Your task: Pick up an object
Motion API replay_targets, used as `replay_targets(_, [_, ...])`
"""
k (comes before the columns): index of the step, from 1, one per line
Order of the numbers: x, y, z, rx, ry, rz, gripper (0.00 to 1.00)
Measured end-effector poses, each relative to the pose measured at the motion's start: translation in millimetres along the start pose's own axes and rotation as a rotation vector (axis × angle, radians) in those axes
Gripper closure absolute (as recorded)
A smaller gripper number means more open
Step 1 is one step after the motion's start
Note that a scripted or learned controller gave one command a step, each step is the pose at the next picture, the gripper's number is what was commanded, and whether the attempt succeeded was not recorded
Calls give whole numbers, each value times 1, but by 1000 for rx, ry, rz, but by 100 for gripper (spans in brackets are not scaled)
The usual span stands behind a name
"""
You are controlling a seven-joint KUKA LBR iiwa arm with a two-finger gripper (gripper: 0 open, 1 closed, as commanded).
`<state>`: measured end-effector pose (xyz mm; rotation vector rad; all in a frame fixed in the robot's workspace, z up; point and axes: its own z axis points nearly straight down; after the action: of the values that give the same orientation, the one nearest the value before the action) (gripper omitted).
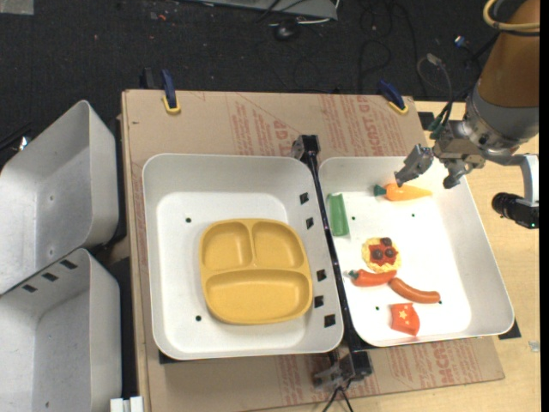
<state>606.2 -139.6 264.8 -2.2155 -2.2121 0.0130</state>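
Broadly, the bench carries two shallow white bins side by side: the left bin holds a yellow divided plate, and the right bin holds the small toy foods. Over that right bin's far edge hangs the arm, reaching in from the right, with its gripper spread open, one finger to the left and the other towards the right, and nothing between them. Just below that gap, and a little towards the left finger, lies the orange carrot near the bin's back wall, its long axis running left to right with the green stub end at the left (the nearest candidate by far, as I judge it). So the coming move seems to turn on dropping almost straight down with a slight shift left, fingers straddling the carrot across its narrow width. Further forward lie a green block, a small pizza, a red chilli, a sausage and a red piece
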Motion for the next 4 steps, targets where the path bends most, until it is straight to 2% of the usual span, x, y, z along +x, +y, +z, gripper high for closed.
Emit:
replay_targets(1, [1,2,-8,-13,-2,-3,0])
replay_targets(2, [0,11,51,-8,-1,-1,0])
replay_targets(4, [-3,-3,172,-8,-1,0,0])
